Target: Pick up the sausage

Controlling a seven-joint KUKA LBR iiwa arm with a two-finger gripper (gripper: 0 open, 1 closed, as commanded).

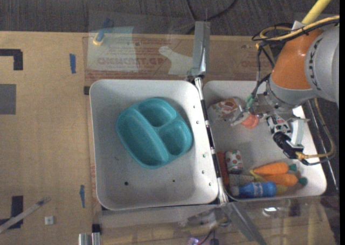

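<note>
Sausage (249, 121) not lifted yet, my hand (242, 116) sits right on it beside the teal plate's (155, 132) bin, grip unclear tbh.

Grey arm (323, 66) with an orange band (291, 66). Just beside the gripper (245, 116), a salmon-pink piece (250, 121) and a white-and-red speckled thing (225, 107). Well apart from the jaws: two orange carrots (276, 169) with green tips, a blue bottle (259, 189), a white can (234, 160) with red dots. Both bins (108, 131) are white; one holds a teal plate (154, 131). The bench (43, 131) is tan with blue tape (72, 63).
</note>
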